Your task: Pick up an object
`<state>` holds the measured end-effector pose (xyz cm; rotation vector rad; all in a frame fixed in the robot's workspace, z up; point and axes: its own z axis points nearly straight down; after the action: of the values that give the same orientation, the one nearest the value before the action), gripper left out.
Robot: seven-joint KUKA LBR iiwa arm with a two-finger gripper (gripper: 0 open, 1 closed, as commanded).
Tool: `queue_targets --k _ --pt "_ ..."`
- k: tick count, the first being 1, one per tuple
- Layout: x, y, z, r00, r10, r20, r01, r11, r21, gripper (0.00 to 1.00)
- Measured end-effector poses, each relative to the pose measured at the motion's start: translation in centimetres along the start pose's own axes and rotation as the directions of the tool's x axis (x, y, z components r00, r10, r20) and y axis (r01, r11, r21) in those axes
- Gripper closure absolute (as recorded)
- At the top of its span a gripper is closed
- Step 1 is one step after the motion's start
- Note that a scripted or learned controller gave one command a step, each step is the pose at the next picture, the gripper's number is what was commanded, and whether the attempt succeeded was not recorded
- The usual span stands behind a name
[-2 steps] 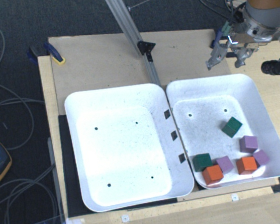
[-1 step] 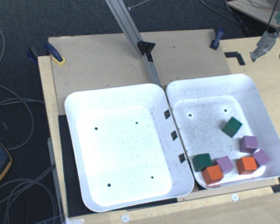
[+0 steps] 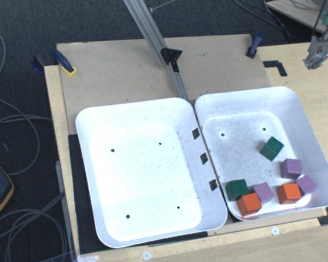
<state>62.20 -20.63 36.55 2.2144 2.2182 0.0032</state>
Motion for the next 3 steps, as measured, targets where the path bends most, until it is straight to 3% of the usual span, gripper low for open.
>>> queue_targets --k 1,2,3 --pt "0.0 0.0 0.1 1.000 0.000 0.000 0.000 1.000 0.002 0.00" --pt "5.2 -1.1 -0.5 1.000 -0.004 -0.005 0.004 1.000 0.007 0.00" --pt "2.4 -2.7 -16.0 1.000 0.002 0.001 -0.002 1.000 -0.006 0.00"
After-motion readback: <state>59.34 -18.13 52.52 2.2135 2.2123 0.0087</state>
